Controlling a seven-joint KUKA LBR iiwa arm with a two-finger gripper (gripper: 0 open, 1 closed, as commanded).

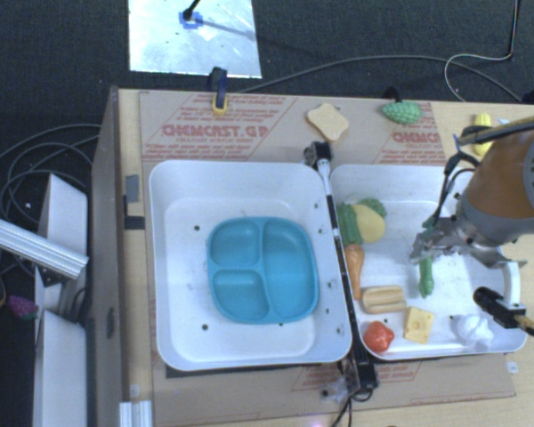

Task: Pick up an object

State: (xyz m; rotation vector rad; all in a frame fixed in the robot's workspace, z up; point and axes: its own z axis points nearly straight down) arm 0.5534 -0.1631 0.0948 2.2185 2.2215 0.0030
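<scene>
In the right bin (400,185), the end effector (427,249), its opening impossible to judge from here, hangs at the upper end of the green vegetable (424,278), which could slip toward the cheese wedge (418,325) if the grip lands off-centre on its narrow body.

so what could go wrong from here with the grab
1. The gripper sits at the top end of the thin green vegetable, not over its middle. Closing there might pinch only the tip, and the piece could swing or slip out.
2. The bun and the cheese lie close by. A push on the vegetable would likely shove it into them and scatter the group.
</scene>
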